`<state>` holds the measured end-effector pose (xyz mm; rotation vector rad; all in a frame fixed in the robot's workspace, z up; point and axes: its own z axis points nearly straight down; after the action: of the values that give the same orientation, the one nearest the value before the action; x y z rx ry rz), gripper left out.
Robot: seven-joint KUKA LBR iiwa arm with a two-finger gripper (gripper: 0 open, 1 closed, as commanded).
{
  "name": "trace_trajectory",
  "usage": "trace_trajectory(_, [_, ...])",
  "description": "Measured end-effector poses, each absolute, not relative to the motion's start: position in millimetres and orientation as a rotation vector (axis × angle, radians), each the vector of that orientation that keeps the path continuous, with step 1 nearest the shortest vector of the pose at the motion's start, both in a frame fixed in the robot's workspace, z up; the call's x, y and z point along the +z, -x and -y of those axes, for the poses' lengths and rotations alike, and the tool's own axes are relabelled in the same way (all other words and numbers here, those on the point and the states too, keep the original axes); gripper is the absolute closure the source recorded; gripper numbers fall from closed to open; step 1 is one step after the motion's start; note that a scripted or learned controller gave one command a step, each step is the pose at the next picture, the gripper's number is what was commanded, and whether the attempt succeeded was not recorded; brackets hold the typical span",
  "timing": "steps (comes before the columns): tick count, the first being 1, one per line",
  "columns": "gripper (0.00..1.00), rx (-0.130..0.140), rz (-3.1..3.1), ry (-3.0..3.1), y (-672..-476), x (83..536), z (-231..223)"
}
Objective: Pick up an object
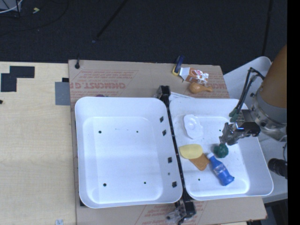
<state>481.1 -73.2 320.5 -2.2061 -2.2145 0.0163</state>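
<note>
— Where the arm reaches in, we see the gripper [228, 136] low over the right bin [257, 182], just above a dark green ball [221, 150].

— We cannot tell how it is set. Beside the ball lie a blue bottle [221, 170] and yellow piece [191, 151].

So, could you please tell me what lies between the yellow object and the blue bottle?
An orange-brown piece lies between the yellow object and the blue bottle, touching both.
</note>
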Motion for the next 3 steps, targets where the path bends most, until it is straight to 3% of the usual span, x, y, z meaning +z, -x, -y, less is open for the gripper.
trace_trajectory(1, [1.00,0.016,2.209,2.215,-471.8,137.9,110.2])
trace_trajectory(2, [1.00,-0.014,2.232,2.230,-477.0,413.2,122.3])
trace_trajectory(3, [1.00,-0.013,2.233,2.227,-499.2,546.1,109.5])
